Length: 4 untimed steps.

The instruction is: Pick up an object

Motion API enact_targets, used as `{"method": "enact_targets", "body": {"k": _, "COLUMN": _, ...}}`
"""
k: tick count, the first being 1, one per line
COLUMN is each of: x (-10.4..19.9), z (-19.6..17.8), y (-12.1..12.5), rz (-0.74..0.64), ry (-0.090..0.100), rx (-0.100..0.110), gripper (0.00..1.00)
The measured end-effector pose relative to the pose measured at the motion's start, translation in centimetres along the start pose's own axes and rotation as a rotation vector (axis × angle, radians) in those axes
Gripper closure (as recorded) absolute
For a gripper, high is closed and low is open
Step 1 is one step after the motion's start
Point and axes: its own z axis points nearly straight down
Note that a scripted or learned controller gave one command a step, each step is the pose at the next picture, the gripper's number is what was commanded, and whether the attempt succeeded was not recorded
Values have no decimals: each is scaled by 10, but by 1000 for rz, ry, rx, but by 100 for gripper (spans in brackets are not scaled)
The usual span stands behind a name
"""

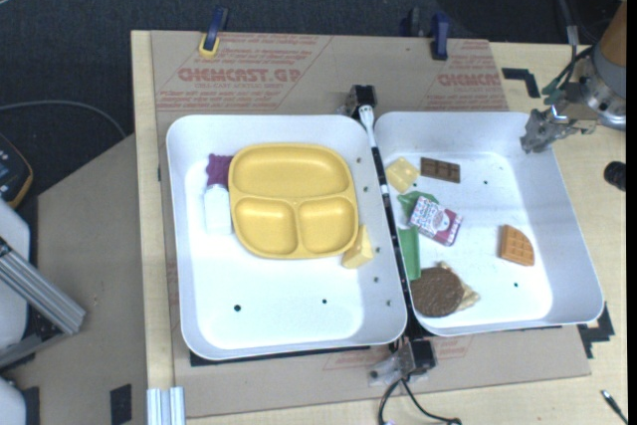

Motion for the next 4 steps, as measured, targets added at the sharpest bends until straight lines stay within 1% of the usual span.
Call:
{"method": "enact_targets", "body": {"k": 1, "x": 0, "z": -23, "y": 1, "rz": 1, "ry": 1, "rx": 3, "gripper": 100}}
{"method": "enact_targets", "body": {"k": 2, "x": 53, "z": -33, "y": 1, "rz": -4, "ry": 6, "rx": 9, "gripper": 100}}
{"method": "enact_targets", "body": {"k": 3, "x": 115, "z": -29, "y": -8, "rz": -5, "ry": 7, "rx": 11, "gripper": 100}}
{"method": "enact_targets", "body": {"k": 4, "x": 141, "z": -19, "y": -13, "rz": -1, "ry": 5, "rx": 12, "gripper": 100}}
